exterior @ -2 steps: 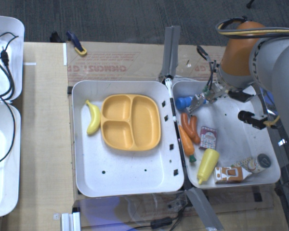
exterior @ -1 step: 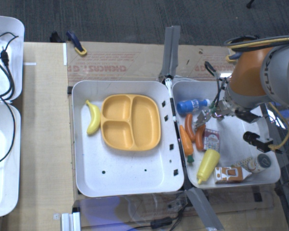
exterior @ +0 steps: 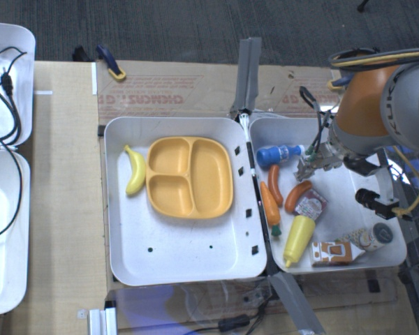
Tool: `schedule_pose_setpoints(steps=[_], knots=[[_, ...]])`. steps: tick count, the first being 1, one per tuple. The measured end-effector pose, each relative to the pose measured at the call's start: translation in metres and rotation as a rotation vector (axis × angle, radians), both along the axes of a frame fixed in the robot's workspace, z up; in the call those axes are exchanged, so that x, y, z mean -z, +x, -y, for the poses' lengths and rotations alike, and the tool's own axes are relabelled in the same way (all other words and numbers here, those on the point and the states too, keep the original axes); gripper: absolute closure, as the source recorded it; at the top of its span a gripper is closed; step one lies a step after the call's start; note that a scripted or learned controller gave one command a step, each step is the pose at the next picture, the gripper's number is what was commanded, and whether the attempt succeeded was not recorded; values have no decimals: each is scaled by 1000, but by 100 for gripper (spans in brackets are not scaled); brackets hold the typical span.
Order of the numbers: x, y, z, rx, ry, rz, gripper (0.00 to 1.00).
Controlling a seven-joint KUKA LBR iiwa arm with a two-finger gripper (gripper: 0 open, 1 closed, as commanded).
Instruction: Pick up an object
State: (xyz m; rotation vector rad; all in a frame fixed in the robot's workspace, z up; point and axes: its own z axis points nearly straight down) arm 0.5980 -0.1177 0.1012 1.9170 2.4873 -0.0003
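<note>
I am hovering my gripper (exterior: 309, 165) over the right white bin (exterior: 387, 253), just beside the blue plastic bottle (exterior: 278, 154) and above the reddish-orange sausage-shaped toy (exterior: 297, 195); whether my fingers are parted, I cannot tell.

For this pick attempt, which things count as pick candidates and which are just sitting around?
Job: gripper; right bin items near it: blue bottle, sausage, carrot, yellow bottle, carton.

Lying about: left bin with yellow tray and banana; clamp.
</note>
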Motion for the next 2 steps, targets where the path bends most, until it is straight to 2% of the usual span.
schedule_pose_setpoints(steps=[1,2], knots=[[-90,25,-67,308,-1,-2,100],[-90,25,-67,309,-1,-2,0]])
